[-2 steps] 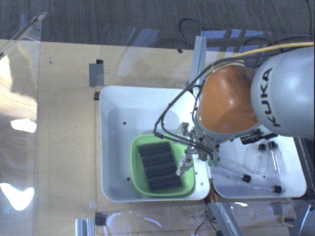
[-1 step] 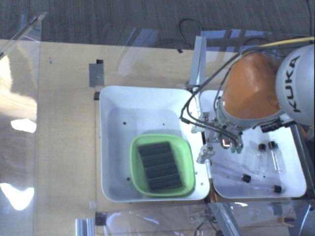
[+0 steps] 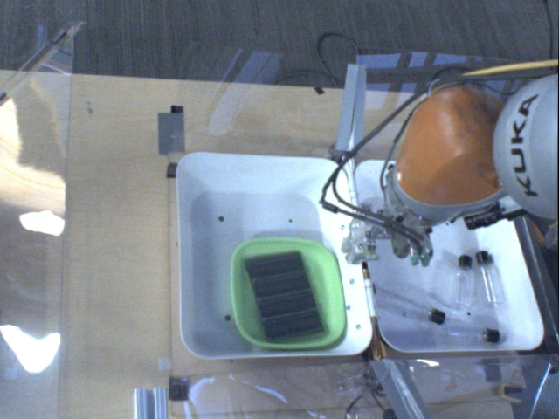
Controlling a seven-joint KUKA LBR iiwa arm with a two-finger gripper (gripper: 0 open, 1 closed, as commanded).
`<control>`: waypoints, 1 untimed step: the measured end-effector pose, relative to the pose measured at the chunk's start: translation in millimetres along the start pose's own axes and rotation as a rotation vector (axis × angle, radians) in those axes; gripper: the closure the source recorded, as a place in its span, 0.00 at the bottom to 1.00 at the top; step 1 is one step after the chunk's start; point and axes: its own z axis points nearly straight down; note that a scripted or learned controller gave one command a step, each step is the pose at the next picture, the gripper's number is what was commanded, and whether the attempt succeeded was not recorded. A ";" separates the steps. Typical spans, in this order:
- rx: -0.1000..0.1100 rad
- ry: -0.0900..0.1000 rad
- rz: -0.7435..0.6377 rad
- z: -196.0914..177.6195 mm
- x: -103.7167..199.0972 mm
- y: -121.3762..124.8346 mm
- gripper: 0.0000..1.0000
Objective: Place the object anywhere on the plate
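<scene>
A light green square plate (image 3: 330, 279) lies in the left bin (image 3: 203, 234), toward its front right. A dark grey ribbed rectangular block (image 3: 282, 295) rests flat on the plate, filling most of its middle. My gripper (image 3: 390, 244) hangs below the orange wrist band (image 3: 450, 151), over the left part of the right bin (image 3: 524, 321), just right of the divider between the bins. It is to the right of the plate and apart from it. I see nothing clearly in its grasp.
Several clear tubes with black caps (image 3: 476, 273) lie in the right bin, to the right of and in front of the gripper. Black cables (image 3: 336, 190) loop from the wrist over the bins' shared wall. A grey metal post (image 3: 351, 107) stands behind the bins.
</scene>
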 end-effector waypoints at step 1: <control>0.000 0.013 -0.279 12.1 35.1 47.2 1.00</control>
